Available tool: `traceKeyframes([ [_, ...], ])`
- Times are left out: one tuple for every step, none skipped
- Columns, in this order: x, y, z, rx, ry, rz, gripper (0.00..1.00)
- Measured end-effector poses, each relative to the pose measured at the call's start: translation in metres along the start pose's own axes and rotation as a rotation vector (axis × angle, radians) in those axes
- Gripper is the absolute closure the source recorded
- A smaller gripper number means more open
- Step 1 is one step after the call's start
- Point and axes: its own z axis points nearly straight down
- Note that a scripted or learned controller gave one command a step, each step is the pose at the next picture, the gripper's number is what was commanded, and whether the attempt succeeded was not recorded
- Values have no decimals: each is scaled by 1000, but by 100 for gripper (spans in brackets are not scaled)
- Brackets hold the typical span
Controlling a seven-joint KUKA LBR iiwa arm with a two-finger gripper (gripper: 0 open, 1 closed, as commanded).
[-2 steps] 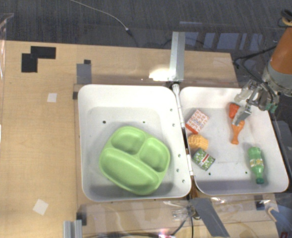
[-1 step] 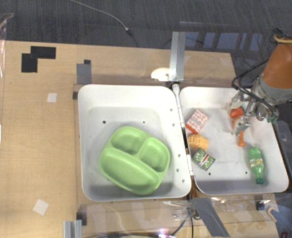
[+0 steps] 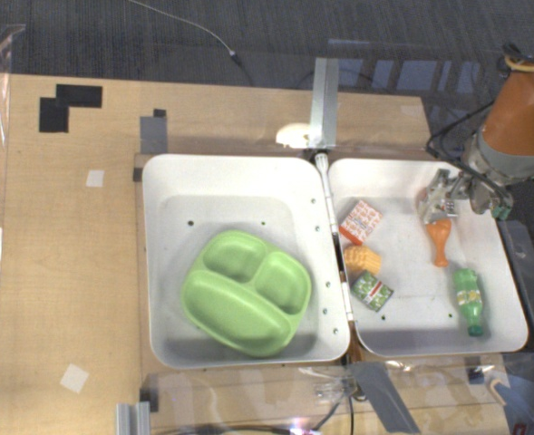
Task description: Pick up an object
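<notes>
My gripper [image 3: 437, 208] hangs over the back right part of the right bin [image 3: 412, 329], with the orange-banded arm [image 3: 519, 120] above it. Just below its fingertips lies an orange toy carrot [image 3: 440, 241], upper end at the fingers. Whether the fingers touch the carrot cannot be made out. A green bottle [image 3: 468, 301] lies near the right wall. On the bin's left side sit a pink-and-white box [image 3: 361, 221], a yellow-orange piece [image 3: 362, 260] and a small green packet [image 3: 373, 291].
The left bin [image 3: 171, 198] holds a green divided plate [image 3: 246, 291]. A metal divider post [image 3: 325, 107] stands behind the seam between the bins. Dark cables run beside the arm at the right. The wooden bench [image 3: 58, 270] extends to the left.
</notes>
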Motion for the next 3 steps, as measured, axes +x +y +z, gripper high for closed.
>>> traceKeyframes([
  [12,74,-17,3,18,767,100],
  [79,55,-20,10,20,1219,100],
  [99,111,-146,-1,8,1115,100],
])
